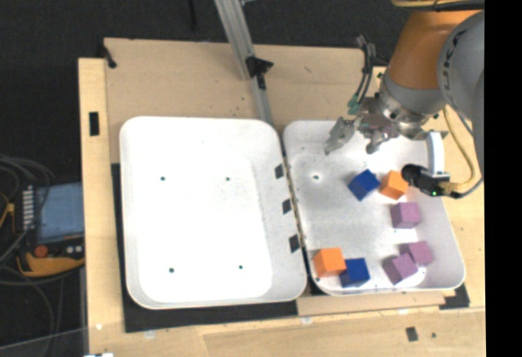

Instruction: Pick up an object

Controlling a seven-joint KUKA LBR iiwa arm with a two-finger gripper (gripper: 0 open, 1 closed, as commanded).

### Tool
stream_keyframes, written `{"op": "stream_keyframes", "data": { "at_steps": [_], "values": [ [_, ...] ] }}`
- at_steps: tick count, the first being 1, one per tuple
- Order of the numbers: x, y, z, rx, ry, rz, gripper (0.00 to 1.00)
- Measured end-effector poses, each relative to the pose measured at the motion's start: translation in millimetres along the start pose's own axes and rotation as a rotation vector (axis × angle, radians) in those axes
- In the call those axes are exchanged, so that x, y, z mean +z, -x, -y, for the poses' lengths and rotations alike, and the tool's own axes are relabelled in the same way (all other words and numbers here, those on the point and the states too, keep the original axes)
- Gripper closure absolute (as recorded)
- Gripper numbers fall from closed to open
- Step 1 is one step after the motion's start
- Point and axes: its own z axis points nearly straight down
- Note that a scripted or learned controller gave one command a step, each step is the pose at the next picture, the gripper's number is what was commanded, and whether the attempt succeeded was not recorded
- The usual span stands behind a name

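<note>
Claw (pixel 357 137) spread open, clutching nothing, hanging above the far end of the right-hand bin (pixel 314 153). Just beneath and slightly nearer to the camera, a blue cube (pixel 364 184), closest of all, with bare white floor between it and the fingertips. Right beside that cube, an orange cube (pixel 395 184), partly crowded by a black fitting with a green light (pixel 426 178) on the arm's side. Next down, a purple block (pixel 405 214). Further toward the near rim, two purple blocks (pixel 409 261) touching one another in the corner. Equally far off, an orange block (pixel 329 261) pressed against a blue block (pixel 355 271). Off to the side past the dividing rims, the left-hand bin (pixel 200 209). Behind, a slanting metal pole (pixel 232 17).
</note>
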Motion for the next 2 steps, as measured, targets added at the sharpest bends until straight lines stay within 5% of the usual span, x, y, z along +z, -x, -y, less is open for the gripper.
{"op": "stream_keyframes", "data": {
  "at_steps": [1,2],
  "values": [
    [0.0,0.0,0.0,0.000,0.000,0.000,0.00],
    [41.8,0.9,-1.1,0.002,-0.004,0.003,0.00]
  ]
}}
